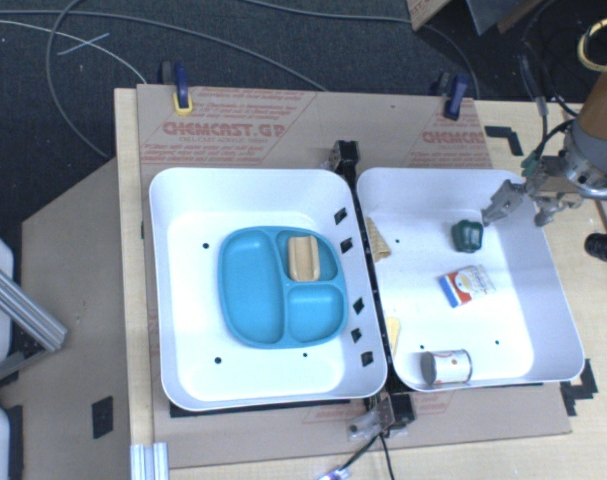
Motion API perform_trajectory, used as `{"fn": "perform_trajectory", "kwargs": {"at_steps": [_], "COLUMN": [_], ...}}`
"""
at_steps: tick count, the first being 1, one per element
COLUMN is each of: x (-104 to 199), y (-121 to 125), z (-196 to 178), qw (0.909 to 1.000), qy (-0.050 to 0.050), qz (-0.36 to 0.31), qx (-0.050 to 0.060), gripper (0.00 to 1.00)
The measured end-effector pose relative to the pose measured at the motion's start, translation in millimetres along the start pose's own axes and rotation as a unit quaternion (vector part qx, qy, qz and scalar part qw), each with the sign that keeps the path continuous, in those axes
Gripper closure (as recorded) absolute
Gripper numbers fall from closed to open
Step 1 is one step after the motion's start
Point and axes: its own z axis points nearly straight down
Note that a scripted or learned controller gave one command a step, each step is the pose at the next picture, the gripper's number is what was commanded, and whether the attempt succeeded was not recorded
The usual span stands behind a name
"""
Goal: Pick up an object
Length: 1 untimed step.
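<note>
Board print: "CHEMCAST GP" in red, on brown tabletop sheet (223, 128).
Left bin (183, 368): blue sectioned tray (253, 298) holding tan block (303, 258).
Right bin (553, 308): dark green lump (467, 234), red-white-blue packet (465, 286), lying can (445, 366).
Hand (523, 200): over bin's far right rim, fingers spread, holding nothing, near lump.

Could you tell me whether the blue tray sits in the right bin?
No, the blue tray sits in the left bin.
</note>
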Motion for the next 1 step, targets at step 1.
{"fn": "perform_trajectory", "kwargs": {"at_steps": [1], "x": [0.8], "y": [3.4], "z": [-9.3], "qw": [1.0000], "qy": [-0.002], "qz": [-0.002], "qx": [-0.007], "gripper": [0.00]}}
